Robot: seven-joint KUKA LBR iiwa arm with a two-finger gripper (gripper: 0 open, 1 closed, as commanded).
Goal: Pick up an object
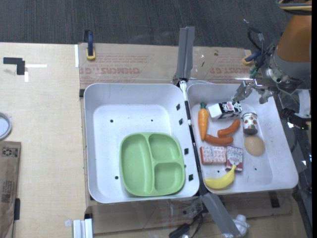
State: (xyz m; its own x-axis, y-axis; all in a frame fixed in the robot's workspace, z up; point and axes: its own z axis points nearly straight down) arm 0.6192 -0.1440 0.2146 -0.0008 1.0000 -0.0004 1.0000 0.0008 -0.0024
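Note:
The right bin (277,180) holds a carrot (203,121), a small white and black box (224,109), an orange sausage (229,128), a red sausage (218,139), a small can (249,123), a tan egg-shaped ball (254,146), two pink packets (213,155) and a banana (221,180). My gripper (243,93) hangs over the back of this bin, just up and right of the white and black box. It holds nothing that I can see.
A green divided plate (152,163) lies in the left bin (99,133). A grey divider post (185,53) stands between the bins at the back. Cables and the arm's orange band (296,38) crowd the upper right.

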